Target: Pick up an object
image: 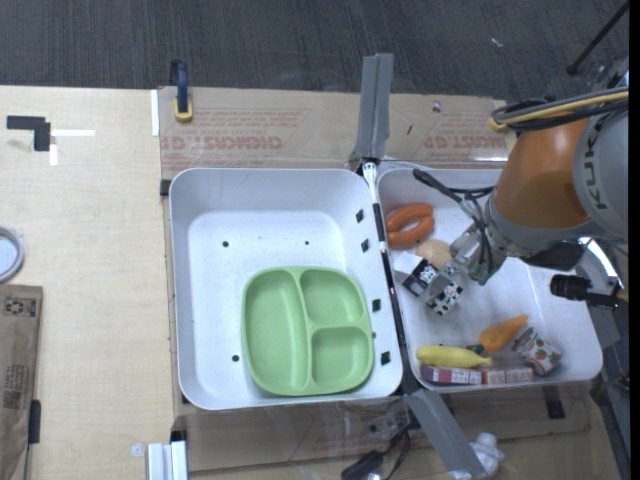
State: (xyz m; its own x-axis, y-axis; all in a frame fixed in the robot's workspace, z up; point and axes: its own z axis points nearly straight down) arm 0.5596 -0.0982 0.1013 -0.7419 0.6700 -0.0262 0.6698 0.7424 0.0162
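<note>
My gripper (437,290) hangs low in the right bin (572,320), near its left-middle part, below the orange band of the arm (540,183). Just above it lie a small beige object (433,251) and an orange hot-dog-like toy (409,222). Along the bin's front edge sit a yellow banana (450,356), an orange carrot (503,332), a flat pink-and-white box (476,375) and a small juice carton (541,354). I see nothing clearly between the gripper's tips.
The left bin (200,268) holds a green divided plate (308,330). A grey divider post (375,108) stands behind the seam between the bins. A roll of tape (8,255) lies on the bench at far left.
</note>
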